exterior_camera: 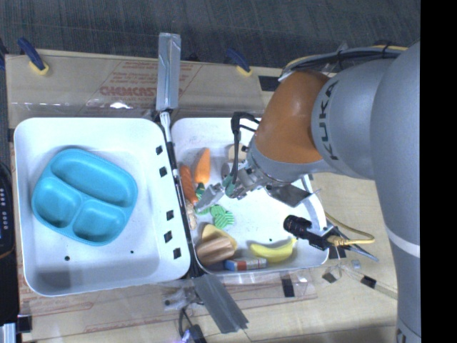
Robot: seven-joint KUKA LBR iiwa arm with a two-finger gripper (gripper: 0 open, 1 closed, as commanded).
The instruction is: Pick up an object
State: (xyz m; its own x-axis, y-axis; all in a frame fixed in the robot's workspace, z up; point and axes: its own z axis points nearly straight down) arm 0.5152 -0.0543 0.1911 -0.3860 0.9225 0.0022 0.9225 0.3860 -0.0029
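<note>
The shallow white left bin (107, 263) held a single blue plastic tray with three compartments (84, 195), lying flat near its middle. The shallow white right bin (207, 131) was crowded: an orange carrot-shaped toy (203, 164) near its back left, a green leafy plastic piece (221, 217) in the middle, a tan bread-like lump (216, 246) at the front left, a yellow toy banana (273, 249) at the front, and a small tube with blue and red ends (243, 264) against the front wall.

The grey arm covered the bin's right half. The gripper (232, 184) hung low just beside the carrot-shaped toy and above the green piece. From where I stood I could not tell how wide it was open or whether it had hold of anything.
</note>
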